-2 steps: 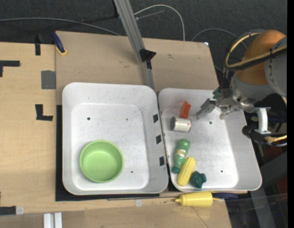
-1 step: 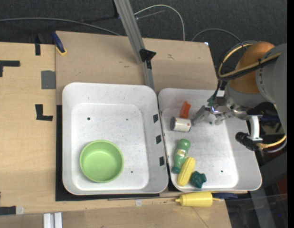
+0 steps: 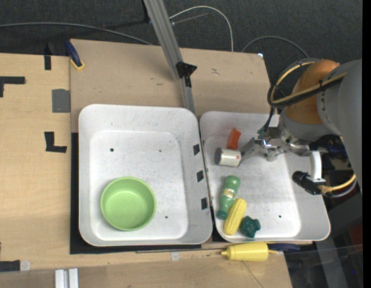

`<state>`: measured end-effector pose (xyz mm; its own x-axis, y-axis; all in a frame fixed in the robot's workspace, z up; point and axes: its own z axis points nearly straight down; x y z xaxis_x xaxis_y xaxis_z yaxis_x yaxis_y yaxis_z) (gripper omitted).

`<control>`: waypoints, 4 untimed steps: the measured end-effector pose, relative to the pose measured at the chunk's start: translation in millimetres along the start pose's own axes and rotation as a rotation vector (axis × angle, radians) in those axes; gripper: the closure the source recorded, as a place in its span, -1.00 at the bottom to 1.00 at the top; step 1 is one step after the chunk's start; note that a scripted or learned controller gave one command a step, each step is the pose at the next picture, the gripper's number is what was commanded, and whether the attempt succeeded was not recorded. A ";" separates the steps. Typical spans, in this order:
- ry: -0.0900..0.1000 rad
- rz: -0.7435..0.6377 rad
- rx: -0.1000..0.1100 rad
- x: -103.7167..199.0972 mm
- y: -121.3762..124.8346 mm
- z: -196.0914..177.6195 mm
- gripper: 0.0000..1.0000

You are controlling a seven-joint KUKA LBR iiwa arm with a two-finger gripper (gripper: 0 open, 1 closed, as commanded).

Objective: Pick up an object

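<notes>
The right bin (image 3: 293,221) holds several small objects. An orange piece (image 3: 234,138) lies near the back, with a white and grey cylinder (image 3: 228,156) just in front of it. Toward the front lie a green bottle (image 3: 228,195), a yellow corn-like toy (image 3: 235,216) and a dark green lump (image 3: 250,226). My gripper (image 3: 264,150) hangs over the bin's back middle, just right of the cylinder and the orange piece. Its fingers are spread open with nothing between them.
A lime green bowl (image 3: 128,203) sits at the front of the left bin (image 3: 137,122). A yellow bottle (image 3: 248,252) lies on the bench outside the right bin's front rim. A grey pole (image 3: 167,32) slants over the back of the bench.
</notes>
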<state>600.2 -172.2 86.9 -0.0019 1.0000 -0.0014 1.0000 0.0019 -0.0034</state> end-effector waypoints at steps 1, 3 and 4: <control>0.001 -0.001 0.000 0.7 0.3 -11.0 1.00; 0.000 0.001 -0.007 -5.8 6.8 -102.3 1.00; 0.000 -0.001 -0.008 4.6 5.4 -158.0 1.00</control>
<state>606.1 -167.4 244.8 -0.0030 1.0000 -0.0010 1.0000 0.0030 0.0046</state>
